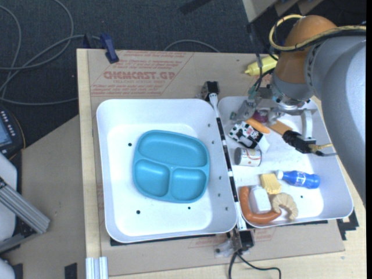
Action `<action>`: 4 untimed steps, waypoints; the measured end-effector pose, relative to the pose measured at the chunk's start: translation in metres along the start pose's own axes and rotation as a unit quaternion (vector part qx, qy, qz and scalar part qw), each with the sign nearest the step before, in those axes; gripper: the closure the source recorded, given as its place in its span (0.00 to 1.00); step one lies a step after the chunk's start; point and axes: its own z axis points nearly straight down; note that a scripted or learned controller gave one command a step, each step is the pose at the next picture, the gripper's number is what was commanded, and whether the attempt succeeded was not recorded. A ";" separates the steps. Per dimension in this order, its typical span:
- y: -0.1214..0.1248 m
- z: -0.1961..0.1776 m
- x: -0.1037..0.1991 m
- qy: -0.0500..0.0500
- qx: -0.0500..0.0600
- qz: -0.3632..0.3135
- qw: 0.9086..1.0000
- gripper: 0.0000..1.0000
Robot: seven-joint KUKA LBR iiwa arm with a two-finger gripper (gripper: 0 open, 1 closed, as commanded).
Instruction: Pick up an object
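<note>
Surface: a cardboard-covered surface [145, 74] on dark carpet carries 2 white bins side by side.
Left bin [116, 214]: holds 1 blue divided plate [170, 165].
Right bin [337, 196]: holds a black-and-white spotted toy [244, 133], a blue bottle [299, 179], a yellow block [269, 182], an orange sausage [256, 214] and a croissant [286, 204].
Tool [263, 110]: low over the right bin's far end, just beside the spotted toy; its opening cannot be told, and no grasp is visible.
</note>
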 end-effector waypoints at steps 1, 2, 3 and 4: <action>-0.002 -0.011 -0.003 -0.001 0.001 0.003 1.000 1.00; -0.024 -0.092 0.064 0.001 -0.009 -0.005 1.000 1.00; -0.024 -0.086 0.059 0.000 -0.006 -0.002 1.000 0.00; -0.001 0.018 -0.017 -0.001 -0.004 0.001 1.000 0.00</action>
